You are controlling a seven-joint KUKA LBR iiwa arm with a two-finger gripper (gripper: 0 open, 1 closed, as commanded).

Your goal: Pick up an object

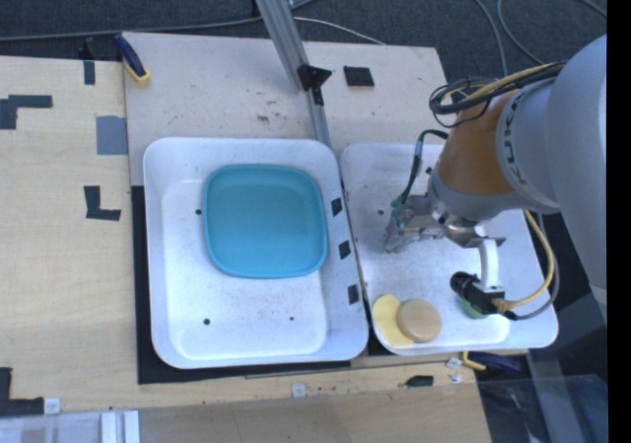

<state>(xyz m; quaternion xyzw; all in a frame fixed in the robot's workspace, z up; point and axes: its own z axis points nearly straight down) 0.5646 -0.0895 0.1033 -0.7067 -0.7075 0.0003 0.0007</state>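
Note:
In the right bin point(513, 332), my gripper point(397, 234) points down at the bin floor near its left wall. No object shows at its tip. A tan round object point(420, 320) rests partly on a flat yellow round piece point(385, 321) in the bin's front left corner, well below the gripper in the camera view and apart from it. A square blue plate point(264, 220) lies in the middle of the left bin point(177, 323).
The grey arm with its orange band point(473, 160) covers much of the right bin's far side. A cable plug point(473, 295) hangs from the wrist over the bin's front. A metal pole point(286, 27) slants over the bench behind the bins.

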